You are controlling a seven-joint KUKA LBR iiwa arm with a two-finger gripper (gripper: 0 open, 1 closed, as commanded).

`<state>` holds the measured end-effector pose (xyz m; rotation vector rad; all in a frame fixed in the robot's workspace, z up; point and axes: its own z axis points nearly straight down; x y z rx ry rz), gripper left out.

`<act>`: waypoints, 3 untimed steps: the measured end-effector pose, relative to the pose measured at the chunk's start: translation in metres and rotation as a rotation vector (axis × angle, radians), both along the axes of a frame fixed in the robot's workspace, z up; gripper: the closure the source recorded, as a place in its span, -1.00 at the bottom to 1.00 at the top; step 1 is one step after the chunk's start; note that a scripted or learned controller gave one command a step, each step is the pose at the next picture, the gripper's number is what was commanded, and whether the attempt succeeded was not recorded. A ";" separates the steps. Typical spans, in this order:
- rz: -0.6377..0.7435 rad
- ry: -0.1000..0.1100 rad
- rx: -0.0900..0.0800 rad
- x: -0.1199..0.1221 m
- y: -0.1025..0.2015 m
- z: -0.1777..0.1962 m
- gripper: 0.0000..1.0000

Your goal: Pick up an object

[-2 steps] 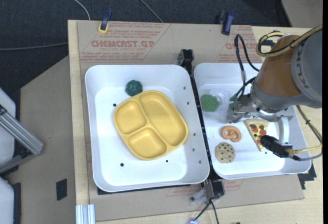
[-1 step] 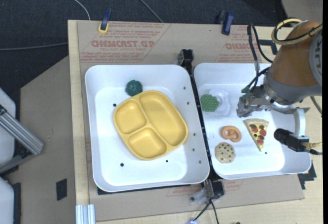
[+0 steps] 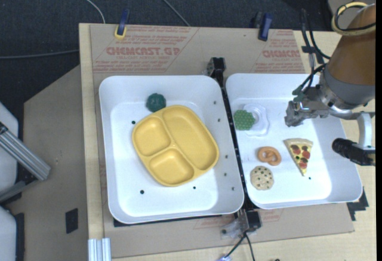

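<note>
Camera view, triangular pizza slice, red toppings

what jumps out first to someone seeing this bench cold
The big yellow divided plate fills the middle of the left bin, with a dark green lump just beyond it. In the right bin lie a pizza slice, a pretzel and a cookie, with the gripper hanging above them.

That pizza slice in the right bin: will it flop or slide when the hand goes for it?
The pizza slice looks like a flat, molded toy, so probably stiff and light. Lying flat on the smooth right bin floor, it may skid rather than lift. It seems unlikely to roll.
</note>
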<state>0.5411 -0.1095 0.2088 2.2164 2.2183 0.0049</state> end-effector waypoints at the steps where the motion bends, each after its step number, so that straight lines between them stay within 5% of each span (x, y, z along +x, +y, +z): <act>1: 0.006 0.002 0.003 0.023 0.053 0.007 1.00; 3: 0.006 0.004 0.004 0.036 0.166 0.000 1.00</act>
